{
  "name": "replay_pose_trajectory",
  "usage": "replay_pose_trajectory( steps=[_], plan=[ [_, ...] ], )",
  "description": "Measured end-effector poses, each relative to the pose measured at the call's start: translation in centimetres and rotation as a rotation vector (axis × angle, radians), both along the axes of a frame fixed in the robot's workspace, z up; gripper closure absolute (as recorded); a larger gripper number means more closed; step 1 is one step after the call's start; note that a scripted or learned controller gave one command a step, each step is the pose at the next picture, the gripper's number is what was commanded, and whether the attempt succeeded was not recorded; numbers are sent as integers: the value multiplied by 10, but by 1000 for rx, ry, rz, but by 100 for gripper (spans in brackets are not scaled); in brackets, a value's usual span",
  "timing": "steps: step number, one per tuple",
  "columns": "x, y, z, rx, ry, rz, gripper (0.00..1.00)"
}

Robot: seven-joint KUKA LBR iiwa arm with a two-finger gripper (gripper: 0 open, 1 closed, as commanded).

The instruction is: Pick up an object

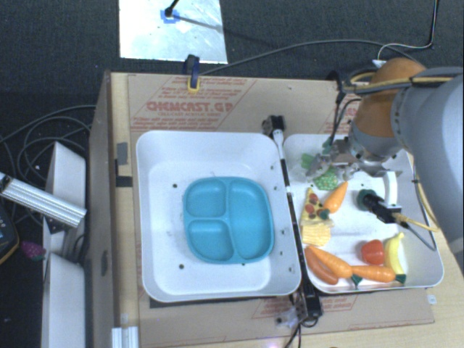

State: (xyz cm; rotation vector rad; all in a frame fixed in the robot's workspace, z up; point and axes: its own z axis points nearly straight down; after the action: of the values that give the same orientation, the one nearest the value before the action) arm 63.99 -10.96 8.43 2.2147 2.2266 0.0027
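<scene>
Bright even overhead light, soft shadows, slight blur

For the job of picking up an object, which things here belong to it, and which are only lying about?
Belongs to the job:
- gripper, over the right bin
- green item under it
- carrots
- tomato
- banana
- yellow piece

Just lying about:
- blue divided plate in the left bin
- yellow clamp
- foil sheet
</scene>
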Motion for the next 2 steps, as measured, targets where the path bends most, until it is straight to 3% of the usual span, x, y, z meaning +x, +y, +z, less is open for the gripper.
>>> replay_pose_trajectory(
  steps=[1, 2],
  plan=[
    [-35, 2, 0, -1, 0, -3, 0],
    [11, -1, 0, -1, 3, -1, 0]
  ],
)
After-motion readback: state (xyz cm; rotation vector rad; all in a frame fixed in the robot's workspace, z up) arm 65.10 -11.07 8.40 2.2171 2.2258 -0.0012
